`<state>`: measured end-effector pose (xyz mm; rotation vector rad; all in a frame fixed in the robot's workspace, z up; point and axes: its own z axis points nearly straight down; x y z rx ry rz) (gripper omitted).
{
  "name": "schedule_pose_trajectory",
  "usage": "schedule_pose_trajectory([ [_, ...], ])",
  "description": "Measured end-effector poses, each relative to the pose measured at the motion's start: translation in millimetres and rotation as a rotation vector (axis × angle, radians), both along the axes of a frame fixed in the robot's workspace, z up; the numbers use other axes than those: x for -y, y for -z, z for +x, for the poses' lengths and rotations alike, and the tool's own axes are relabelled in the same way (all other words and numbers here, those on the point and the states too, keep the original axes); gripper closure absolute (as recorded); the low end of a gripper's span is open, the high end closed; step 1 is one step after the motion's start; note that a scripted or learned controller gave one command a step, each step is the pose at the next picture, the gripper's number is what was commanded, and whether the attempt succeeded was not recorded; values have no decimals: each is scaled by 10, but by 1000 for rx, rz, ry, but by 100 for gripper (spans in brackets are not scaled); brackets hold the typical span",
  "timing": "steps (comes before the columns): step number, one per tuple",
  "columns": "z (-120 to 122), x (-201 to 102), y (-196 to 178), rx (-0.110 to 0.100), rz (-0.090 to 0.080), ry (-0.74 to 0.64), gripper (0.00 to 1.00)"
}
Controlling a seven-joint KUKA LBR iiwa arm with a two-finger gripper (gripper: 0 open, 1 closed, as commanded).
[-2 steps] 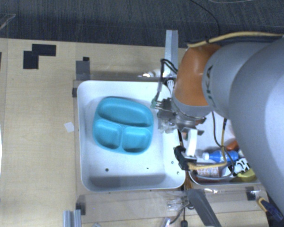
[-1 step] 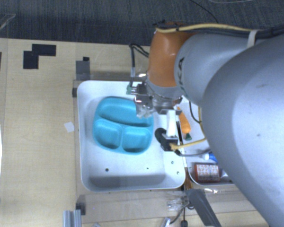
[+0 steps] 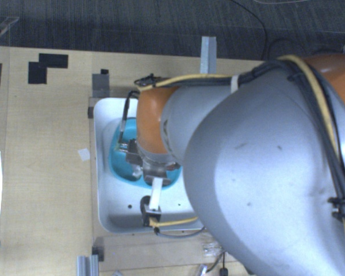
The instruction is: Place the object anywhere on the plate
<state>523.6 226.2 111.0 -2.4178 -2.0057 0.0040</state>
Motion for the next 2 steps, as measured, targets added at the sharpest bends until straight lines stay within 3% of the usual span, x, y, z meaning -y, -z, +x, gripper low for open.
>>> schedule_pose_trajectory([
  [1,-2,-8,6,0,1,-2,0],
  [2,924,-107,137,-91,2,-179,0],
])
